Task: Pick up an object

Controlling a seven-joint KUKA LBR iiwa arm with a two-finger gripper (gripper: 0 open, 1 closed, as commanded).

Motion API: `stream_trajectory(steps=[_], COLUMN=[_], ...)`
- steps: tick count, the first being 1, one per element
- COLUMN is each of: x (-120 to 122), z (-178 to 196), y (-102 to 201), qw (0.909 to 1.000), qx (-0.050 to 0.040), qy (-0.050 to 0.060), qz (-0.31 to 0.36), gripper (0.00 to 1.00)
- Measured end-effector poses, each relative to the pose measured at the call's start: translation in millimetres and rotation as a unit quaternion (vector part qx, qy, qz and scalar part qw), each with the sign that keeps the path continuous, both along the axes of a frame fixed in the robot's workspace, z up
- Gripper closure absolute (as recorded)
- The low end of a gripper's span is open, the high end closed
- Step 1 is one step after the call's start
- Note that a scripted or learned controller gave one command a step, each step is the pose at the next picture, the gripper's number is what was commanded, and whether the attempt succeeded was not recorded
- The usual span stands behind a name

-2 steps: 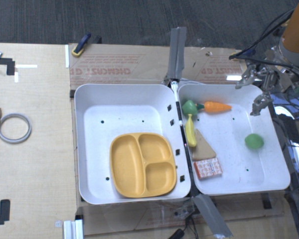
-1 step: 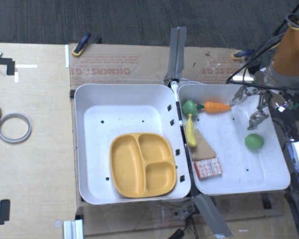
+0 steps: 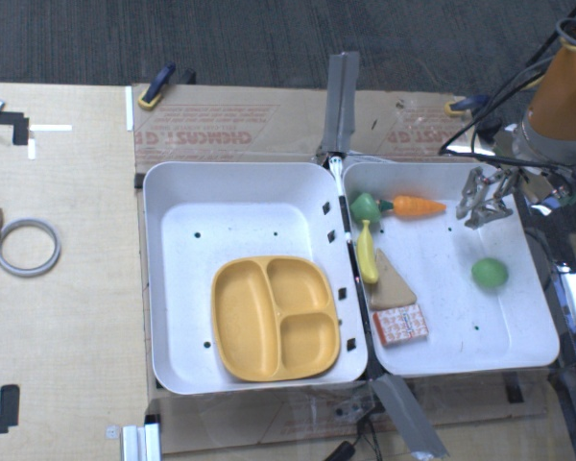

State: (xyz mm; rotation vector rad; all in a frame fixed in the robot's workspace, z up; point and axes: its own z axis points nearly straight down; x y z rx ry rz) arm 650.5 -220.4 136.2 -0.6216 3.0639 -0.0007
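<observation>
The right bin (image 3: 518,353) holds an orange carrot (image 3: 419,206) at its back left, with a small green piece (image 3: 365,206) beside it. A yellow banana (image 3: 367,253) lies along the left wall, above a tan wedge (image 3: 392,284) and a red-and-white box (image 3: 400,327). A green ball (image 3: 490,273) rests right of centre. My gripper (image 3: 486,204) hangs over the back right of this bin, right of the carrot and above the green ball. Its fingers point down and appear parted, with nothing between them.
The left bin (image 3: 173,286) holds a yellow divided plate (image 3: 275,317). A roll of tape (image 3: 25,247) lies on the bench at far left. A grey divider post (image 3: 341,104) rises behind the bins. Cables run by the arm at the right.
</observation>
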Motion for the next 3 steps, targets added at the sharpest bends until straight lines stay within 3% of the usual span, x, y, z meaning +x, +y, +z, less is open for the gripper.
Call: stream_trajectory(steps=[1,2,3], x=[-80,3,-35], z=[-40,-42,-43], y=[-1,16,0], qw=[0.984,0.971,0.8983], qx=[-0.0023,-0.0028,-0.0042], qy=[0.006,0.003,0.003], qz=[0.178,0.239,0.439], gripper=[1.0,1.0,1.0])
